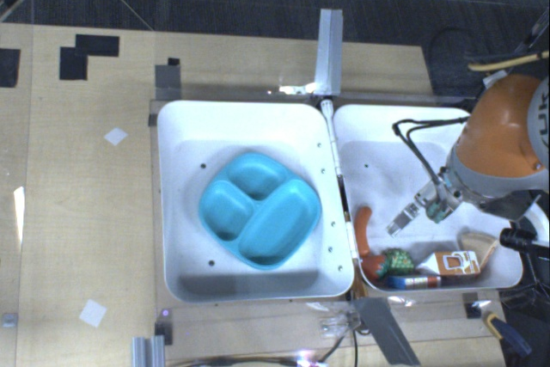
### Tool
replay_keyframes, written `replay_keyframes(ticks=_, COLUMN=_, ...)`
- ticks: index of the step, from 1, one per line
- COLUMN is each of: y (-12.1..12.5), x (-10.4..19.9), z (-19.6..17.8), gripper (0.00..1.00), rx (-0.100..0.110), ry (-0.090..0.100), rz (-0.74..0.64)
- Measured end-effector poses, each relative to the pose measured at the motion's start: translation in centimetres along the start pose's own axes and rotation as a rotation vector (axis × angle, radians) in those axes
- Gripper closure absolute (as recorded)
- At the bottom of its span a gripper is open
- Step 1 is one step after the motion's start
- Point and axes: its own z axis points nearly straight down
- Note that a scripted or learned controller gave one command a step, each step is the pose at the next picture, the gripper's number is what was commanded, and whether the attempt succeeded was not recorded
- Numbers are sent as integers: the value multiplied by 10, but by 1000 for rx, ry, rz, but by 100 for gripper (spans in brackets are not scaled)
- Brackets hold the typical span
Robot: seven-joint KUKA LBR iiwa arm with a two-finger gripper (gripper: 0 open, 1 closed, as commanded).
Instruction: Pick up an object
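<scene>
Presently, arm: reaching in from the right of the frame, the gripper (402,223) hanging over the right bin (378,137) with nothing seen between its tips.
Fingers: too small and blurred here; I cannot tell whether they are spread or pressed together.
Candidates: lying along the lower edge of the right bin, an orange-red curved piece (363,230), a green item (395,259), a small carton (456,263).
Left bin (176,202): holding a blue divided tray (259,209), well apart from the gripper.
Advice: the curved piece is looking nearest; descending squarely over its middle and clear of the dividing wall would be suiting the grasp best.
Risk: the clutter in the corner is crowding the approach.
</scene>
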Motion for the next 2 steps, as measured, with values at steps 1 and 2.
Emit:
replay_keyframes(ticks=1, y=-42, x=-13, z=38, gripper=0, rx=-11, ry=-8, rz=66)
replay_keyframes(ticks=2, y=30, x=-58, z=16, gripper=0, rx=-3, ry=-4, rz=-123)
